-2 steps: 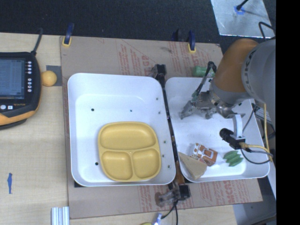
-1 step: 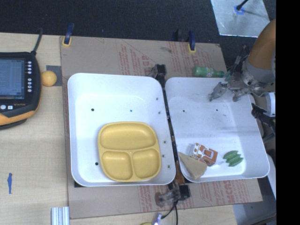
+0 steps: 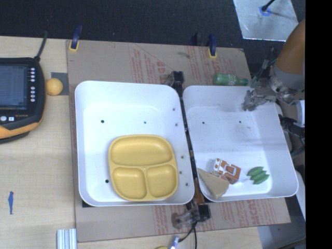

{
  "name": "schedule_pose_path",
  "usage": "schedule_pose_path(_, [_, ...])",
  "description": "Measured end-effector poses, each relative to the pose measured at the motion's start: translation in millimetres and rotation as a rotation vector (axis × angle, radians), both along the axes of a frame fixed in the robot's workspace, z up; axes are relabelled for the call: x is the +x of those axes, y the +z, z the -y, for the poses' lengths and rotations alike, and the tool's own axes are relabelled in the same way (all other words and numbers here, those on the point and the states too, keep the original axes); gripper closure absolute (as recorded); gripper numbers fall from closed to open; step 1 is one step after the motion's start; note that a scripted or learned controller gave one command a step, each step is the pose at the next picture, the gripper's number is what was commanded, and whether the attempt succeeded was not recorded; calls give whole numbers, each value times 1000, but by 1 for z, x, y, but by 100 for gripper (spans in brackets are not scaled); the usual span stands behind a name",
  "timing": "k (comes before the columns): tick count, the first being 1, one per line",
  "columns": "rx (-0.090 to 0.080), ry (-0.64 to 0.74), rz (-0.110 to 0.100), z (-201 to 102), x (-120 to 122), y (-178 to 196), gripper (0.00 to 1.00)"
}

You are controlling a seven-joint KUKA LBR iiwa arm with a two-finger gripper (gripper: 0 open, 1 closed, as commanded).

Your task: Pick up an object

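Lying at the right bin's (image 3: 270, 139) six o'clock edge were a small carton (image 3: 225, 169), a tan wedge (image 3: 213, 183) touching it, and a green piece (image 3: 258, 175) nearby. At twelve o'clock the gripper (image 3: 251, 102) hovered; its state I cannot tell. A yellow tray (image 3: 143, 166) filled the left bin (image 3: 93, 118).
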State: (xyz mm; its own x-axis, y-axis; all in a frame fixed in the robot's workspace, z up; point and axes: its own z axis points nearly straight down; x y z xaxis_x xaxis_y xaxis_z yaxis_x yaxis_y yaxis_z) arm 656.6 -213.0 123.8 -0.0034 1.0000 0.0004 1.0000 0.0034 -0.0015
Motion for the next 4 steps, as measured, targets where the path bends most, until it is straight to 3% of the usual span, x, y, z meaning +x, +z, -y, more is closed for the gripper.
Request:
schedule_pose_path(1, [0, -1, 2, -53, 0, 42, 100])
schedule_pose_path(2, [0, 1, -2, -101, 0, 51, 100])
schedule_pose_path(3, [-1, 2, -1, -175, 0, 68, 100])
schedule_pose_path(4, [-1, -1, -3, -124, -23, 68, 100])
